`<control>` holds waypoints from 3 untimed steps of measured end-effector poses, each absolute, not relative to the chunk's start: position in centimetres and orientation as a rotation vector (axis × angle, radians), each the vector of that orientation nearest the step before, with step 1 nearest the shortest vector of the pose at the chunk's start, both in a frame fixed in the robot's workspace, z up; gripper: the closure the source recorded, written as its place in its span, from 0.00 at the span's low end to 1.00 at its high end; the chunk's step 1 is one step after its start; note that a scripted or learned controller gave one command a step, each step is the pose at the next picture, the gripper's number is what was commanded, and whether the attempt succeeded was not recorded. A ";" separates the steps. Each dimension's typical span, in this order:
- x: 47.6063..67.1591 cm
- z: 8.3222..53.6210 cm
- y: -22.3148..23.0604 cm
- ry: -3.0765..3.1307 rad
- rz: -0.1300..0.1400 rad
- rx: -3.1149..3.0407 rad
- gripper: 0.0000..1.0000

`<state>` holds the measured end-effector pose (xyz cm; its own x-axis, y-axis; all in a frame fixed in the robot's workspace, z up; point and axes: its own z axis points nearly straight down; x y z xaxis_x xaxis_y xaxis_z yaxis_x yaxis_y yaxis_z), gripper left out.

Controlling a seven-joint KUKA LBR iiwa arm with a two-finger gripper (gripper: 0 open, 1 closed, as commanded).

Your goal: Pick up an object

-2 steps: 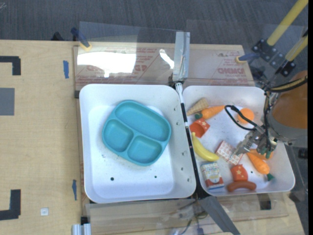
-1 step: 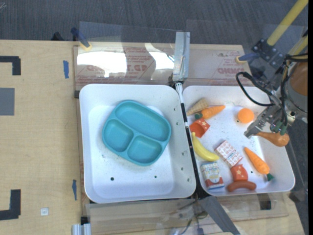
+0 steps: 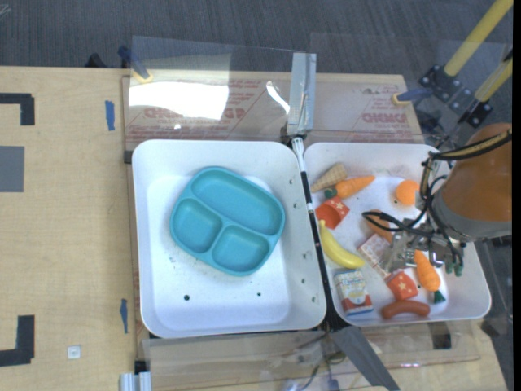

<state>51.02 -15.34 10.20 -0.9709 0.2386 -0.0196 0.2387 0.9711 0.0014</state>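
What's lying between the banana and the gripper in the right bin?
In the camera view, a small clear packet with red print lies between the banana and the gripper.

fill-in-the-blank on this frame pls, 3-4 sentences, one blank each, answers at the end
1. The blue divided plate lies in the ____ bin as the camera sees it.
2. The plate has ____ compartments.
3. The yellow banana lies in the same bin as the gripper, near that bin's ____ wall.
4. The red sausage lies along the bin's ____ edge, closest to the camera.

Missing words: left; three; left; bottom
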 end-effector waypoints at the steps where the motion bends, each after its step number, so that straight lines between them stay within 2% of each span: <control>1: 49.7 10.3 -12.0 3.077 -0.032 -0.306 1.00; 2: 49.2 9.7 -11.8 3.091 -0.022 -0.309 0.00; 3: 59.1 9.9 -12.2 3.023 -0.014 -0.734 0.00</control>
